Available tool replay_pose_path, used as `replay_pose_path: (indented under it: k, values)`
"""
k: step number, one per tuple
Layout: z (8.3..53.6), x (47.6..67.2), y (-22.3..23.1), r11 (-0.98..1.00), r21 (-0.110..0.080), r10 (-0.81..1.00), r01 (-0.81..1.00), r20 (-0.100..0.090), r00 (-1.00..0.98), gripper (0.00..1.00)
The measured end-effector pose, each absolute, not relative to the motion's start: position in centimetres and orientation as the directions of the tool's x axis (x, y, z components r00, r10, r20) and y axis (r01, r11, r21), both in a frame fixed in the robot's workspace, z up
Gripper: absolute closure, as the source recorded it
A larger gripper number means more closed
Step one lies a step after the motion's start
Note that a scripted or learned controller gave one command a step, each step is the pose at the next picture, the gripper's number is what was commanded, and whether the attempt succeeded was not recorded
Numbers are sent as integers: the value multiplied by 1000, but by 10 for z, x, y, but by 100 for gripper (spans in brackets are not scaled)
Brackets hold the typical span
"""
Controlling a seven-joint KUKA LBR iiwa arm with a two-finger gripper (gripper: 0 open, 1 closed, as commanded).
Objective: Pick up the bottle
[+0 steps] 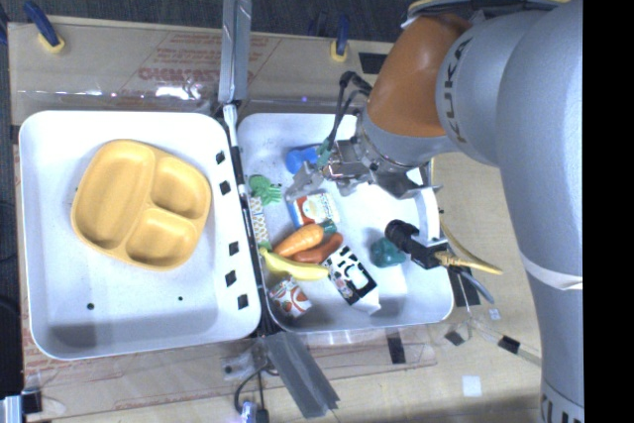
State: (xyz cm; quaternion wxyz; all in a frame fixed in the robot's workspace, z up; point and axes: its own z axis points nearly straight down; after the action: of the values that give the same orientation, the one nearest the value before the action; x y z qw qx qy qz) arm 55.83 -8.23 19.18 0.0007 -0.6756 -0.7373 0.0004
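A single fixed camera looks down on the bench (119, 54) from above at a slant, far enough to take in both white bins — the left bin (50, 312) well away from the gripper (315, 175), the right bin (421, 307) directly beneath it. The arm (495, 84) enters from the right, its grey bulk nearest the lens — looming large

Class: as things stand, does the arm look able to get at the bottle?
Probably yes. The bottle lies uncovered in the right bin with bare floor beside it, and the arm reaches over that bin.
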Motion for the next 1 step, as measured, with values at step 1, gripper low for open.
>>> replay_pose_path:
  k: [1]
  values:
    - [141, 616, -110, 31, -3, 1000, 1000, 0, -31, 0]
